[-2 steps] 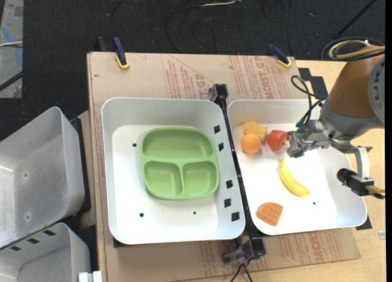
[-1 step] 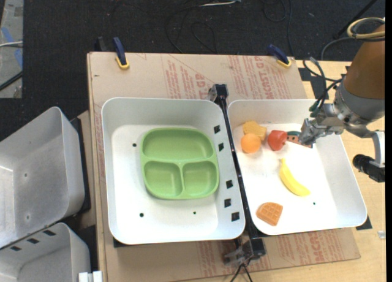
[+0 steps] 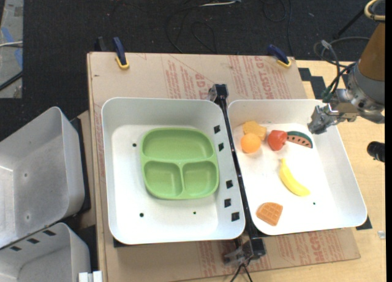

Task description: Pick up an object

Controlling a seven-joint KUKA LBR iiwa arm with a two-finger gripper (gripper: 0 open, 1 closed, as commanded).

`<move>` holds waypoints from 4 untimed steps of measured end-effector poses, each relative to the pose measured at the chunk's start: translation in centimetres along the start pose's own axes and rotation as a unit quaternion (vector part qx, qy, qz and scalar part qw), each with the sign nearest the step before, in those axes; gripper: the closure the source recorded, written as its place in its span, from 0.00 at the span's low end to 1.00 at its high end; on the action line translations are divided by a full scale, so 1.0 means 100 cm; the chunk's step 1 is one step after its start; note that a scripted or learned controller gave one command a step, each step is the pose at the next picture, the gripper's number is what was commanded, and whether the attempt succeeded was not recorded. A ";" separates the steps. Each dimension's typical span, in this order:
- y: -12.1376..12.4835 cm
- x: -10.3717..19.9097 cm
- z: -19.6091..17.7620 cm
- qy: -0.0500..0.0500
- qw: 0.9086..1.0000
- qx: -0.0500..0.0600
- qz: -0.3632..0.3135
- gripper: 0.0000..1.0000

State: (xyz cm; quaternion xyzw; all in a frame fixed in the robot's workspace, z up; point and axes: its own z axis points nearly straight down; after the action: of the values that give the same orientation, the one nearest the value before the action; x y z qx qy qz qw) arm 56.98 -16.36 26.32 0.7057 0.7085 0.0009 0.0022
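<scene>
The right bin (image 3: 343, 204) holds several toy foods: a yellow block (image 3: 255, 130), an orange ball (image 3: 250, 144), a red tomato (image 3: 277, 140), a watermelon slice (image 3: 299, 139), a yellow banana (image 3: 293, 179) and an orange waffle piece (image 3: 269, 213). My gripper (image 3: 321, 121) hangs over the bin's far right corner, just right of the watermelon slice. Nothing shows between its fingertips.
The left bin (image 3: 119, 152) carries a green three-part plate (image 3: 180, 163). A black divider (image 3: 231, 158) runs between the bins. Blue-and-yellow clamps (image 3: 120, 54) (image 3: 279, 57) grip the board's far edge. Grey plastic tubs (image 3: 37, 170) stand at the left.
</scene>
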 end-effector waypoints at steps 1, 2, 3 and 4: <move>0.011 0.050 0.015 0.001 1.000 0.003 -0.002 1.00; 0.012 0.105 0.020 0.001 1.000 0.003 -0.002 1.00; 0.023 0.158 0.033 0.002 1.000 0.003 -0.002 1.00; 0.032 0.209 0.042 0.001 1.000 0.002 -0.002 1.00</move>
State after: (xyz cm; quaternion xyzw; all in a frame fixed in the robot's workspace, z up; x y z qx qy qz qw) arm 60.09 4.53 22.13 0.7043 0.7099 0.0005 0.0001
